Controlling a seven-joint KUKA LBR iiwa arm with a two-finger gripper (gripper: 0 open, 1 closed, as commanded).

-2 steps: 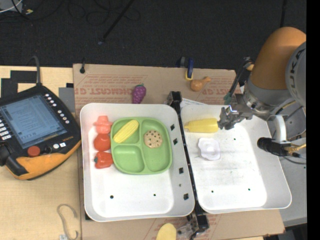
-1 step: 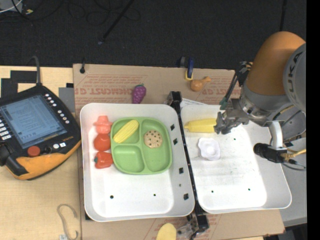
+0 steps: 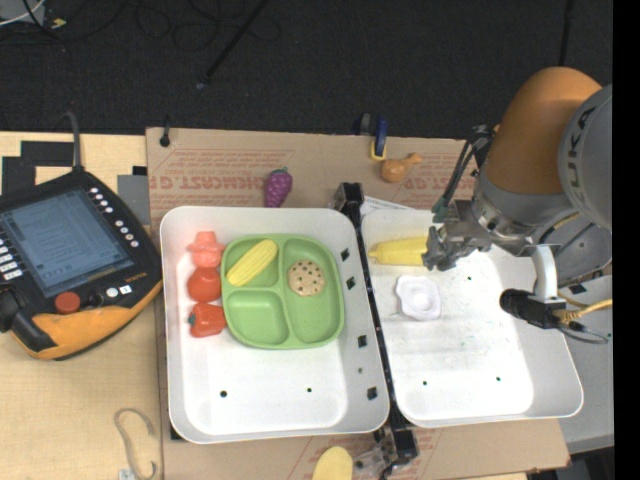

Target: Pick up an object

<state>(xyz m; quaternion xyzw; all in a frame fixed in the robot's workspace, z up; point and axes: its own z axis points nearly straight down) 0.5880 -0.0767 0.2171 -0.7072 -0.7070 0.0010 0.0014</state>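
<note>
Here, the gripper hangs over the upper left of the right bin, its dark tip just beside the right end of a yellow corn that lies near the bin's top-left corner. Whether the tip is spread or pinched cannot be told. A white cup sits just below the corn, apart from the tip. The left bin holds a green tray with a second corn and a cookie; three red-orange toys stand in a column touching the tray's left side.
</note>
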